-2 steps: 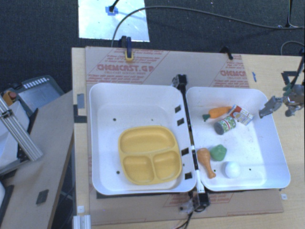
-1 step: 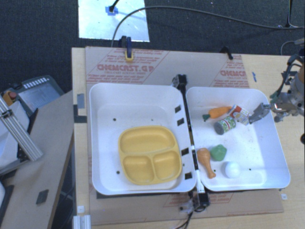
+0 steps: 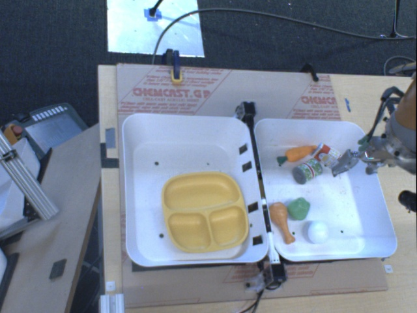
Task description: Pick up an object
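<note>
Over on the bench (image 3: 215, 83) sat two white bins, and I'll place everything off the right bin (image 3: 371, 207), since that's where the action was. Next to it, touching along the middle seam, was the left bin (image 3: 143, 142) with a yellow divided tray (image 3: 205, 210) lying in it, toward its front.

From the right bin's far right edge the arm (image 3: 404, 119) reached in, and its gripper (image 3: 343, 163) hung over the bin's back half, just beside a small can (image 3: 307, 171). Honestly I couldn't tell how the gripper was set from this angle, too small and blurry, and nothing was visibly held in it.

Inside the right bin, toward the back: an orange carrot (image 3: 300, 153) with the can just in front of it, and a little red and white thing (image 3: 326, 153) right beside both, couldn't say what it was. Toward the front left corner: a drumstick (image 3: 281, 220) touching a green lump (image 3: 299, 208), and a white ball (image 3: 317, 231) near them.

My guess was the can was the target, being closest. It looked like a light, stiff toy, lying tilted on its side, so probably prone to rolling and a bit slick. I'd have pinched it across the middle of the body, not end to end. The carrot so close behind could get nudged.
</note>
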### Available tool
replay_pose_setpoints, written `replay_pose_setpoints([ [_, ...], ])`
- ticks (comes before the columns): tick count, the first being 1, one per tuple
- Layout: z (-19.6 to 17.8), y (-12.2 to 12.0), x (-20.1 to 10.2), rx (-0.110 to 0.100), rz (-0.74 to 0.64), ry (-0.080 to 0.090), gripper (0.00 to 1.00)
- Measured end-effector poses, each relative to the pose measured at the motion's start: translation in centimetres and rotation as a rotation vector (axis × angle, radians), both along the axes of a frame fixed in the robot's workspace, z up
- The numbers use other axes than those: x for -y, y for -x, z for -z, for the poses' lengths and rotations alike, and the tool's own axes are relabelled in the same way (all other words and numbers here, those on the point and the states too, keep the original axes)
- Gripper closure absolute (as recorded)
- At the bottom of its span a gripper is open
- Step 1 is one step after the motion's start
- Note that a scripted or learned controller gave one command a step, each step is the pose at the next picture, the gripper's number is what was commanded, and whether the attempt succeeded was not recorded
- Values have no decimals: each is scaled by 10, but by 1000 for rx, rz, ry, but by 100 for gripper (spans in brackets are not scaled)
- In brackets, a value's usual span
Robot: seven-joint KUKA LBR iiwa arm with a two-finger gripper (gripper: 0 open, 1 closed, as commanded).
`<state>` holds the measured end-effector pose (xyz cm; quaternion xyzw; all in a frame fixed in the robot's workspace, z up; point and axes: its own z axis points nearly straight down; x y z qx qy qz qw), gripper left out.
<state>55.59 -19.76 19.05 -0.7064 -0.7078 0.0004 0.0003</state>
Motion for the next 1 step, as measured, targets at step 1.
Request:
replay_pose_setpoints([
  [1, 58, -1, 9, -2, 1, 0, 0],
])
